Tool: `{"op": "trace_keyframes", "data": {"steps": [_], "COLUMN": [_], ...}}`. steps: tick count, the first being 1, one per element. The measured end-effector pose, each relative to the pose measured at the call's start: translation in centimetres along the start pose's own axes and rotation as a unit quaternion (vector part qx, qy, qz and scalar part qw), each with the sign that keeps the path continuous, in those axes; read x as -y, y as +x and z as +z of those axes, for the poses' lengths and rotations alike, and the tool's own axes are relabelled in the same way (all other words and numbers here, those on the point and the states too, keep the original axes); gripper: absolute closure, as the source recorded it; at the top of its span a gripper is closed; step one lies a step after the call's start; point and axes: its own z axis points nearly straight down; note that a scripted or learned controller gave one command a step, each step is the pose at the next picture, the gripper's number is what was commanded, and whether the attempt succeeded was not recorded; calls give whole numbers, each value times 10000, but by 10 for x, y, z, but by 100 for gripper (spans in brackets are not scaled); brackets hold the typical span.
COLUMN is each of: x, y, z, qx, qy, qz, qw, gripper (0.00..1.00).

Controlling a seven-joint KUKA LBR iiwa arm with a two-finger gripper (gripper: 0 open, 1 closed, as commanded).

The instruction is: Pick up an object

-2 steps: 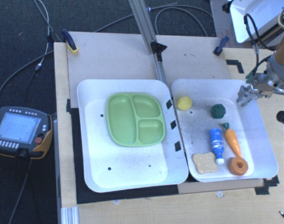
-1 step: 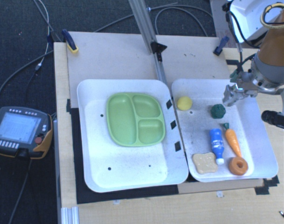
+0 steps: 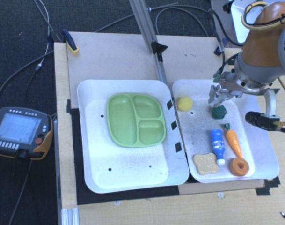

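**Robot arm poised over a small green object in the right bin**

At the far left, on dark carpet, a control pendant [image 3: 21, 132] with a lit screen lies beside the wooden bench [image 3: 114, 50]. The left white bin [image 3: 93, 172] holds a light green divided plate [image 3: 135, 119], lying flat near the bin's middle.

The right white bin [image 3: 264, 161] holds several items. A yellow ball [image 3: 184, 103] sits near its upper left corner. Toward the front lie a slice of toast [image 3: 205, 163], a blue bottle [image 3: 217, 146], an orange carrot [image 3: 233, 142] and a doughnut [image 3: 239, 166]. The gripper [image 3: 220, 100] hangs just above a dark green object [image 3: 219, 112] at the bin's upper middle; whether its fingers are parted or closed cannot be told.
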Motion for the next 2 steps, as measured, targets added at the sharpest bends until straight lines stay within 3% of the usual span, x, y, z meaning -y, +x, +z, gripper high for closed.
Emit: {"op": "trace_keyframes", "data": {"steps": [2], "x": [32], "y": [97], "z": [15], "qx": [1], "qy": [18], "qz": [5], "qw": [10000], "gripper": [100]}}
